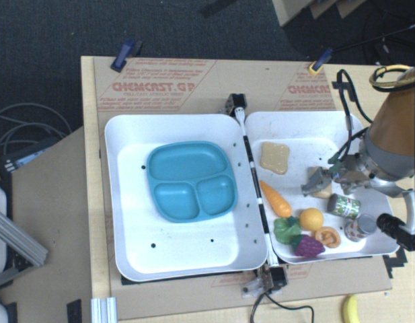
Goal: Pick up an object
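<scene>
My gripper (319,182) hangs low over the middle of the right bin (298,128), with the grey and orange arm (395,130) coming in from the right. A tan bread slice (275,157) lies to its left. Below it are an orange carrot (275,199), a yellow lemon (312,219), a green leafy piece (286,229), purple grapes (309,246) and an orange-brown ring (327,236). A green-labelled can (344,206) lies just right of and below the gripper, with a second small can (356,229) beyond it. A small tan piece (323,192) peeks out under the gripper.
The left bin (126,200) holds a blue divided plate (192,180). Black clips (236,102) join the bins along the middle seam. The bins rest on a cardboard sheet (160,83). Cables (346,89) run near the arm at the right bin's far corner.
</scene>
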